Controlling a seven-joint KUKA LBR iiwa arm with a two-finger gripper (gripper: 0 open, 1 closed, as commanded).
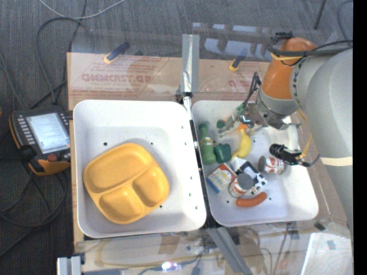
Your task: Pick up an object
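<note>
Grey carpet surrounds the surface, where the pincer (243, 118) hangs low over the right bin (298, 208), its opening impossible to judge, near the banana (245, 145) among cluttered toys, so the approach step appears in hand, next requiring descent and closure.

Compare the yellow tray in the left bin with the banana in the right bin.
The yellow tray is broad, with three compartments; the banana is small, slim and curved. The tray lies alone in the left bin; the banana sits crowded among other items in the right bin. The tray lies far from the gripper; the banana lies just below it in the view. Both are yellow.
</note>
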